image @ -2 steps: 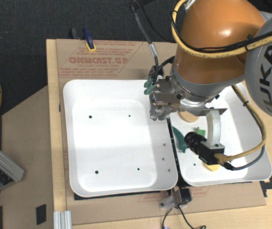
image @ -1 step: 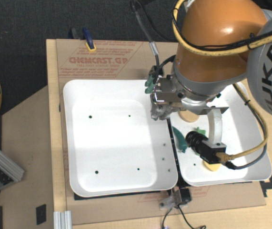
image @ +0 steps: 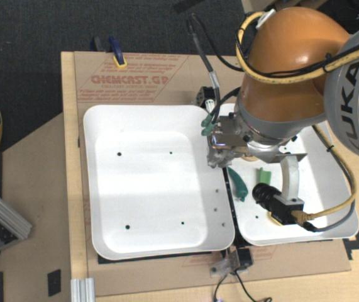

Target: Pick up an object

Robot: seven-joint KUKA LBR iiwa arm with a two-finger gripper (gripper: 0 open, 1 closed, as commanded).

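White plastic makes up both bins: the left bin [image: 148, 187] and the right bin [image: 330, 219], side by side on a cardboard-covered bench [image: 135, 74]. The arm [image: 292, 55] reaches over the right bin, with its end effector [image: 220, 153] low at that bin's left edge, by the divide between the bins. Whether it is wide or narrow I cannot tell. A teal object [image: 237, 184] lies in the right bin just below the end effector; a small green piece [image: 264, 175] lies beside it.
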